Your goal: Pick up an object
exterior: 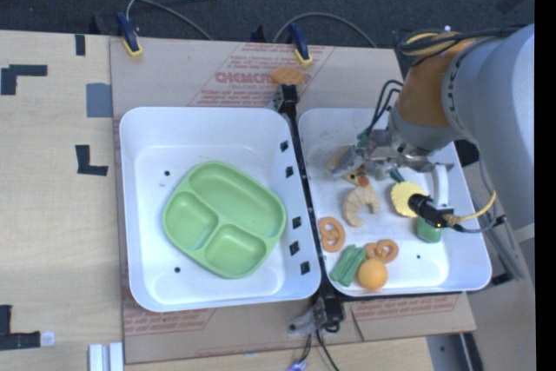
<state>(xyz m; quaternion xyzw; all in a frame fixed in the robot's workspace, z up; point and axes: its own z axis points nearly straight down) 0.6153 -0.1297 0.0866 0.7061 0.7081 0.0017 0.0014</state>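
My gripper (362, 164) hangs low over the back of the right bin (460, 274), open, its fingers (340, 159) spread left and right. A small orange and yellow toy piece (359, 178) lies just in front of the gap; nothing is clamped. Close below lies a tan croissant (360, 204). A yellow round piece (403, 199) and a small green piece (427, 229) sit to the right. Further forward are two pretzel rings (331, 233) (382, 250), a green vegetable (347, 264) and an orange ball (372, 275).
The left bin (143, 143) holds a green divided plate (224, 219). A black divider (300, 187) runs between the bins. A black and yellow cable (465, 221) trails from the wrist over the right bin. The grey arm (495, 100) covers that bin's back right corner.
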